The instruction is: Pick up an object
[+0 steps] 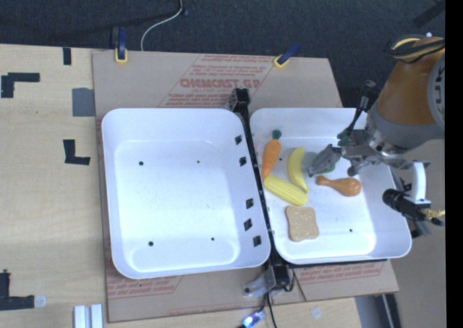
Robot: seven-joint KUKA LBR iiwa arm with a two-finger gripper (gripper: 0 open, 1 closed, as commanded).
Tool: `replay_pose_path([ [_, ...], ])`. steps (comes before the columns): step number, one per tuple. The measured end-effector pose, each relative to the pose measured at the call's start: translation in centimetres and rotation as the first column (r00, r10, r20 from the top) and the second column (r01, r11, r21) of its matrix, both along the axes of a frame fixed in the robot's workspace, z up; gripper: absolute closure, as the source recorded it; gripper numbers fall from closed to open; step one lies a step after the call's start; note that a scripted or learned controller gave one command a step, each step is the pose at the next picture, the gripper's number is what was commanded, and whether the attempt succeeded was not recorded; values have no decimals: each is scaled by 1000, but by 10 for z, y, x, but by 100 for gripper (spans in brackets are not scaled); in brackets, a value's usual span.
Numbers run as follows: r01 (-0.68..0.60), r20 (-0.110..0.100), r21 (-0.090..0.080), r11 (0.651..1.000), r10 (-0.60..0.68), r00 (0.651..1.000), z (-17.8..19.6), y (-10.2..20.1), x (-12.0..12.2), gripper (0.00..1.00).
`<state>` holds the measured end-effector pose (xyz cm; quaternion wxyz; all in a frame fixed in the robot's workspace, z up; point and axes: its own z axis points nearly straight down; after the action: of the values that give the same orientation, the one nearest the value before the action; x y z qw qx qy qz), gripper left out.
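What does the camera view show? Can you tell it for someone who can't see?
A robot arm's hand hovers over the right white bin, near a toy chicken drumstick, banana, corn cob, carrot and bread slice. The left white bin sits beside it.

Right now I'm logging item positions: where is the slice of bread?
In the camera view the slice of bread lies in the right bin, near its front edge, just below the corn cob and left of the chicken drumstick.
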<state>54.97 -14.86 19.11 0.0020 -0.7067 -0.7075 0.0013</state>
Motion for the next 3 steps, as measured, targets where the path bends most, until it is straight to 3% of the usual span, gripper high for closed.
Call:
replay_pose_path([
  [1, -1, -1, -2, 1000, 1, 1000, -114, 42, 2, 0],
  [2, 2, 0, -2, 1000, -2, 1000, -100, 40, 3, 100],
  [3, -9, 10, 0, 1000, 9, 1000, -4, 134, 62, 100],
])
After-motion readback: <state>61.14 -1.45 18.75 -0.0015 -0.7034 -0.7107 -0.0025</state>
